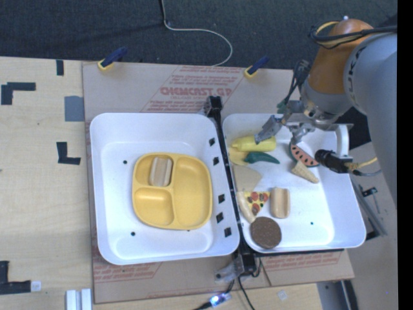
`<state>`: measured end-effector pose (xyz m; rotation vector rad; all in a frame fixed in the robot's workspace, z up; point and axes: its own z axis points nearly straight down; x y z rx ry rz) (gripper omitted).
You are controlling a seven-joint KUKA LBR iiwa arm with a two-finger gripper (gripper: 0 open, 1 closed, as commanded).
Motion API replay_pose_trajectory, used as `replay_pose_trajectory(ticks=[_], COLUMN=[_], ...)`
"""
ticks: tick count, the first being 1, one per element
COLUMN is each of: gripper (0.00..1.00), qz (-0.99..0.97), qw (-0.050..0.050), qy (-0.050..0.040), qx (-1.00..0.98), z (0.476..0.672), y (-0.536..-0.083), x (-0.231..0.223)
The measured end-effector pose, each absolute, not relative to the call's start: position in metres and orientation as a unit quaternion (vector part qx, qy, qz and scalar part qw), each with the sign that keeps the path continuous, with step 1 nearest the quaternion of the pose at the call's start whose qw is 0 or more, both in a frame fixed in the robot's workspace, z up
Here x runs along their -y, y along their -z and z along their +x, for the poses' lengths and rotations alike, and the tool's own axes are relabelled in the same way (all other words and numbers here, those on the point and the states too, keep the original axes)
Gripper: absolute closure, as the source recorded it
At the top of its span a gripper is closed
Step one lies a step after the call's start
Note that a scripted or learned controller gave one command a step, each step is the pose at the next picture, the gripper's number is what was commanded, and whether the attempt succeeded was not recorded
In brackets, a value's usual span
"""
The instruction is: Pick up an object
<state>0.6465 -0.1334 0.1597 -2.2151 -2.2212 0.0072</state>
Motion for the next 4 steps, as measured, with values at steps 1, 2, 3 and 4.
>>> replay_pose_trajectory(ticks=[1, 2, 3, 4], gripper=[0.00, 0.00, 1.00, 1.00], qz=[-0.706, -0.706, -0.706, -0.706], qw=[0.002, 0.000, -0.002, -0.001], qy=[-0.0022, -0.0014, 0.0007, 0.0009], qx=[0.708, 0.708, 0.708, 0.708], z=[0.640, 0.639, 0.641, 0.641], y=[-0.097, -0.084, -0.096, -0.142], x=[0.134, 0.133, 0.132, 0.124])
